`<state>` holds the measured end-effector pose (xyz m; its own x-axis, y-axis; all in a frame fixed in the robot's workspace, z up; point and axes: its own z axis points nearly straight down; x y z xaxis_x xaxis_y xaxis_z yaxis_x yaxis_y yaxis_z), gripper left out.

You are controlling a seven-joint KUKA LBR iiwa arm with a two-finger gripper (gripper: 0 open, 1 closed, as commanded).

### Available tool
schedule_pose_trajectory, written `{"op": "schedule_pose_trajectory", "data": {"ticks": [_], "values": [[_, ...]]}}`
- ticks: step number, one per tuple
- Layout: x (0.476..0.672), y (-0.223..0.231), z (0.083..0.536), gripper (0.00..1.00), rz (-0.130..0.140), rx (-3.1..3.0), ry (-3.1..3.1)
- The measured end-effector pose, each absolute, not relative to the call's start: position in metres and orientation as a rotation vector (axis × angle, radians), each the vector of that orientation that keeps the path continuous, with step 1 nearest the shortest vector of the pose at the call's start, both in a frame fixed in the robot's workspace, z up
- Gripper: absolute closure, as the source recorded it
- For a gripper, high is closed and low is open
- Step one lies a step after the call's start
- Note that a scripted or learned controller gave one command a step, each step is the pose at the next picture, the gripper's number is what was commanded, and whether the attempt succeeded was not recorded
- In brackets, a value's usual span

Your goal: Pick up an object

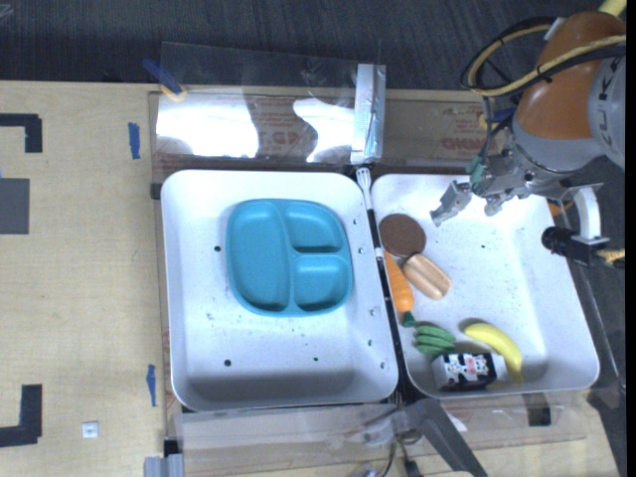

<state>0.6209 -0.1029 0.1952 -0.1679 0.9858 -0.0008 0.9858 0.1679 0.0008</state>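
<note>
Banana (496, 344) inside right bin (517, 241)

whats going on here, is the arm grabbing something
Not yet. The arm's tool hangs over the upper part of the right bin with nothing between its fingers. The toys lie below and to its left in that bin: a brown disc, a bread roll, a carrot, a green piece, a banana and a small black-and-white item. The left bin holds a blue divided plate.

The end effector (467, 198) hangs over the right bin (556, 356) near a brown disc (401, 234).
</note>
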Motion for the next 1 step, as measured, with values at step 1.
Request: {"op": "schedule_pose_trajectory", "data": {"ticks": [1], "values": [[0.6385,-0.0967,0.1057,0.0,-0.009,1.876,2.534]]}}
